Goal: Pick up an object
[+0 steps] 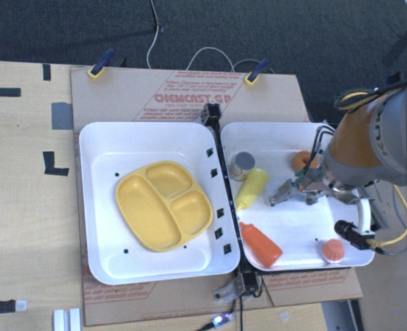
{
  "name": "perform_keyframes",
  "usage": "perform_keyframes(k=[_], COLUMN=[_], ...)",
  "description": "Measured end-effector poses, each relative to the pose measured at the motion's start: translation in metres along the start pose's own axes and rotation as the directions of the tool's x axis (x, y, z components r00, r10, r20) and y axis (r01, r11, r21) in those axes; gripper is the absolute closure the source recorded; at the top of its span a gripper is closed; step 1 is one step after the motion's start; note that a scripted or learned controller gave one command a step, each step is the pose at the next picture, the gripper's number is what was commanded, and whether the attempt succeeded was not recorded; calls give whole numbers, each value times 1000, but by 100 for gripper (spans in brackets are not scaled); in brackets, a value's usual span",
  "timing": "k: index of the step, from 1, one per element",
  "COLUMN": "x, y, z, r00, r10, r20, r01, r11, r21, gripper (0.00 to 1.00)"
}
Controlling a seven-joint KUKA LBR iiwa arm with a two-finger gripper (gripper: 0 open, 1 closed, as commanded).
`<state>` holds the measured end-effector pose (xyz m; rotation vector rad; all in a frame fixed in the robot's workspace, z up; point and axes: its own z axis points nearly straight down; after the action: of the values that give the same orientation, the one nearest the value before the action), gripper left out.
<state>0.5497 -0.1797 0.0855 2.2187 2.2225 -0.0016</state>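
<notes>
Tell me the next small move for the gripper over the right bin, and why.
Probably a short shift toward the yellow bottle, then down. The gripper hangs over bare white floor of the right bin with nothing between its fingers, and the bottle lies just beside it, nearer than the orange bottle or the small can.

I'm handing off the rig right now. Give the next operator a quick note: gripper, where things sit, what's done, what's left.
Gripper: low in the right bin, nothing visibly held, tips near the yellow bottle.
Right bin also holds a small can, an orange bottle, an orange ball and a pink ball.
Left bin: yellow divided plate.
Done: no pick yet.
Left: grasp and lift one object.
</notes>
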Motion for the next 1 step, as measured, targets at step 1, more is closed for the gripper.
perform_keyframes(k=[1], x=[0], y=[1], z=[-11], r00=[1000], r10=[0], r20=[2], r01=[0], r11=[1000], r21=[-3], gripper=[100])
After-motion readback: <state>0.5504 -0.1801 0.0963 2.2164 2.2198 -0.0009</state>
